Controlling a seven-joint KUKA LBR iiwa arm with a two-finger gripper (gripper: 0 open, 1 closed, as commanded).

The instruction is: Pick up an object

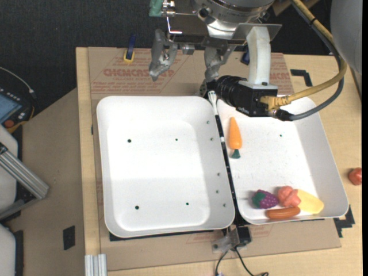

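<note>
My gripper [185, 65] hangs high over the back edge of the left bin [115, 171], its two grey fingers [159, 59] spread apart with nothing between them. In the right bin [322, 148] an orange toy carrot [234, 132] with a green tip lies near the dividing edge. A cluster sits at the right bin's front: purple grapes [265, 199], a pink piece [288, 195], a yellow piece [311, 203] and a reddish sausage [282, 213].
A black camera unit with a yellow cable [248, 96] hangs from the arm over the back of the right bin. A small orange object [355, 176] lies outside the right bin. A blue-yellow clip [130, 50] sits on the cardboard behind the bins.
</note>
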